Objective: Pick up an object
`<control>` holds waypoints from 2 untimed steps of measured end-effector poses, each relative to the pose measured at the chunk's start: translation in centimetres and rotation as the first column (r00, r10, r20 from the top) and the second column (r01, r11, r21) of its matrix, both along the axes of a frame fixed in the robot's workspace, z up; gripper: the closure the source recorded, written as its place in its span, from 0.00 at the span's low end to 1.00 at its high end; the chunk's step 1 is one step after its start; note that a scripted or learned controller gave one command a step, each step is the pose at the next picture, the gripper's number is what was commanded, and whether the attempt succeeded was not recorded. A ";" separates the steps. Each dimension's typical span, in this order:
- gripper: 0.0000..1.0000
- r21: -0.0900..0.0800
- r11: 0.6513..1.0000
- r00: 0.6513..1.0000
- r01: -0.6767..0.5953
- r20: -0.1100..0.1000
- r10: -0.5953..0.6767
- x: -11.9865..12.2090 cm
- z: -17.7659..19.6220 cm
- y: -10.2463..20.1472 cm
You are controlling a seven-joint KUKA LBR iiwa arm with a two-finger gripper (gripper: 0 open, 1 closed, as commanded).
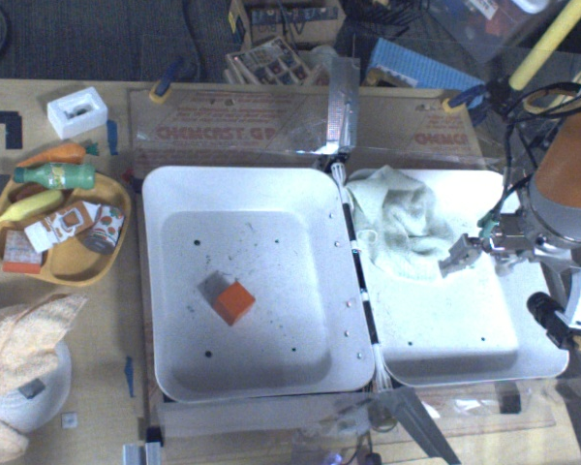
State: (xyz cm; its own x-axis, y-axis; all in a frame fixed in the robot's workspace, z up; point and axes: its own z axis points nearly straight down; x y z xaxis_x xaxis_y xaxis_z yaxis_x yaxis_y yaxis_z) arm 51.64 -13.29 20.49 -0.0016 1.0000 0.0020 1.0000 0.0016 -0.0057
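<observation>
Pincer [462, 257] sits at right of frame, over the right bin [465, 347], tip pointing left toward frame centre; whether it's clenched or released I can't tell, and nothing shows in its grip. Arm [562, 192] comes in from the right edge, grey w/ orange band. Just left of the pincer tip, a white cloth [399, 223] lies crumpled in the right bin's upper-left part, up against the wall shared w/ the other bin. Left bin [174, 201] holds an orange block [236, 302], lower-left of that bin's centre, well apart from the pincer. Block looks roughly cube-like, no clear long axis; turned approx. diagonal to the bin walls, one corner toward the frame bottom. On the counter at far left, a yellow bowl [87, 264] w/ assorted small items.
</observation>
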 end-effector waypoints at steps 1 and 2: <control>0.00 -0.002 0.999 0.999 0.040 0.004 -0.040 7.0 -3.3 1.3; 0.00 -0.003 0.907 0.907 -0.420 0.007 0.420 8.0 -2.3 5.0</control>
